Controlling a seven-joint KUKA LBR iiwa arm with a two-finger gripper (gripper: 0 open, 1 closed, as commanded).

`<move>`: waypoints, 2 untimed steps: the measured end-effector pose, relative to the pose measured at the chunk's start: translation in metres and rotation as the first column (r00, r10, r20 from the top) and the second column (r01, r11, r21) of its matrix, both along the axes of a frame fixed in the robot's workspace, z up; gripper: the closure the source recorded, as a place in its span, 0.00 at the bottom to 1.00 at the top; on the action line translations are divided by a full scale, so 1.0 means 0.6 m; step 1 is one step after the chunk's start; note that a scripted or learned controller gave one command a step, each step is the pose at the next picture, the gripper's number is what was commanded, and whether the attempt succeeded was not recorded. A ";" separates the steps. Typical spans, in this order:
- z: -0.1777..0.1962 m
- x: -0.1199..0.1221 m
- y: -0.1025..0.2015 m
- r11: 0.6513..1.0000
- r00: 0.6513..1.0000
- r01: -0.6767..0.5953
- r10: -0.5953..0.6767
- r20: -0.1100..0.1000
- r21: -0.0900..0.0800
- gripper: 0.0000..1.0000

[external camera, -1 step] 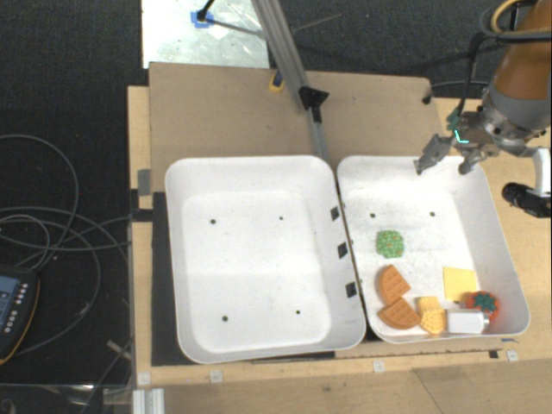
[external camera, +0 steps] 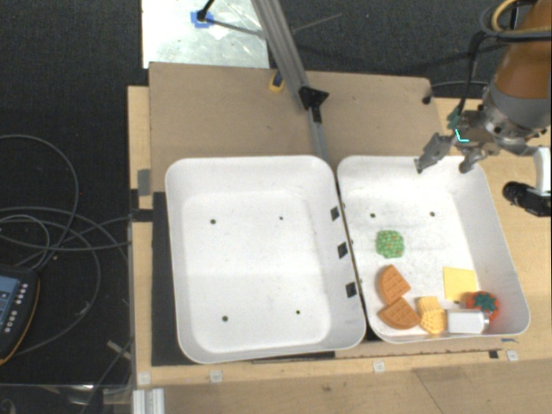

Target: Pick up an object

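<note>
dark carpet surrounds a brown bench (external camera: 224,115) that carries two shallow white bins side by side, with loose cables trailing off the bench's left edge. the left bin (external camera: 185,231) has only bare floor showing. all the pickable things sit in the right bin (external camera: 358,179), crowded toward its near right corner: a green bumpy ball (external camera: 390,244) alone near the middle, two orange waffle pieces (external camera: 396,297) touching each other by the near edge, a small yellow waffle (external camera: 431,314), a yellow block (external camera: 460,282), a white block (external camera: 466,322) and a red strawberry-like toy (external camera: 483,302) packed just beside one another.

the risk, as i judge it, lies in that crowding: a descent into the corner cluster could wedge a finger against the bin wall or nudge neighbours apart instead of closing on one item. the flat waffles also offer little height to pinch. the green ball, standing apart, looks the safer target, though it may roll.

the gripper (external camera: 448,154) hangs over the far right corner of the right bin, well apart from every object. its two fingers are spread wide, with nothing between them and nothing touched.
</note>
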State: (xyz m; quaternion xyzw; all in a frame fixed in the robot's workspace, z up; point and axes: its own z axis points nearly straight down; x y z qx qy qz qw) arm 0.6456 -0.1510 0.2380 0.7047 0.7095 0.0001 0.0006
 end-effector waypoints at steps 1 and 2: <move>-0.092 -0.007 -0.015 1.000 1.000 0.006 -0.006 -0.004 0.000 0.00; -0.192 -0.002 -0.024 1.000 1.000 0.006 -0.006 -0.005 0.001 0.00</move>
